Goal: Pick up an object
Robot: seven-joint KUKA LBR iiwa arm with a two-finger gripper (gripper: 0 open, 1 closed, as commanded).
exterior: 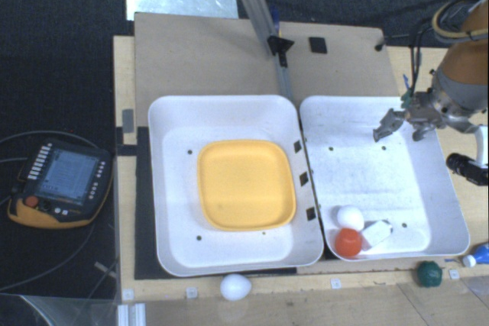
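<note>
White right bin point(428, 187) holds the pickable stuff, all bunched at its 6 o'clock corner: a white ball point(350, 216), a red ball point(349, 242) touching it just below, and a small white block point(377, 232) beside them at 3 o'clock. Left bin point(172, 164) has only a yellow plate point(247, 183) in the middle. Another white ball point(235, 287) sits outside on the bench, at 6 o'clock of the left bin, and a green ball point(429, 273) lies off the right bin's 5 o'clock corner. Gripper point(403, 126) hovers over the right bin's 1 o'clock area, fingers spread apart, nothing between them, well apart from the cluster. Judgement: task not started in effect, no grasp yet. Left to do: travel toward 6 o'clock, descend on one item, close, lift
</note>
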